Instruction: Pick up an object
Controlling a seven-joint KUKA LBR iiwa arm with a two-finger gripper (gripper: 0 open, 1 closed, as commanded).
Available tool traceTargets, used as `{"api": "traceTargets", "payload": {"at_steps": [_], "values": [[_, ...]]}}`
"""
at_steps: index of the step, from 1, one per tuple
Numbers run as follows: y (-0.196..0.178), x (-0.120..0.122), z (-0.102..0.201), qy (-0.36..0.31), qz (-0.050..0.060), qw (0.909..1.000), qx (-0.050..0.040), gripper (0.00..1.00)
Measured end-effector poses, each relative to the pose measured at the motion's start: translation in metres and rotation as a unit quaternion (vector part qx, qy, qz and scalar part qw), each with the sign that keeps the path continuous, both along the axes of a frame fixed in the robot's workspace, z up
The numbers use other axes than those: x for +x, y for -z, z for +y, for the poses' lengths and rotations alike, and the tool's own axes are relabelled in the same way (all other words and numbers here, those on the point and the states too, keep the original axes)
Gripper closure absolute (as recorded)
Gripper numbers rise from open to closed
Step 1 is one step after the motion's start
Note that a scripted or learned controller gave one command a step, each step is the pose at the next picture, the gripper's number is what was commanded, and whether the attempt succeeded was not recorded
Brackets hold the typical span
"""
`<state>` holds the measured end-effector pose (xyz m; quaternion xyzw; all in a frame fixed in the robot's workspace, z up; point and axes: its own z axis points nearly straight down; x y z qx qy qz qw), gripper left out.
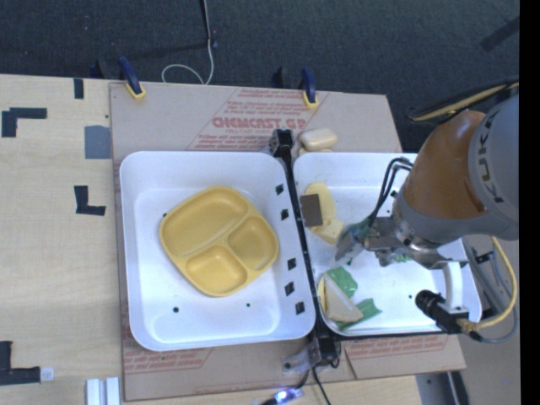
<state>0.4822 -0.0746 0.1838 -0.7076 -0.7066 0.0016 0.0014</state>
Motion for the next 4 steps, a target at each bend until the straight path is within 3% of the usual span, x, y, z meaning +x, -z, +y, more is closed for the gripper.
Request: {"api": "traceTargets", "payload": {"at_steps": [1, 2, 3, 4], "values": [[0.093, -0.001, -0.024, 0.000, 0.002, 1.0000, 0.0010, 0.00], [0.079, 0.000, -0.022, -0.001, 0.001, 1.0000, 0.0013, 1.00], [0.080, 0.000, -0.022, -0.001, 0.001, 1.0000, 0.0014, 0.00], [-0.005, 0.019, 0.075, -0.004, -0.006, 1.0000, 0.0000, 0.00]]}}
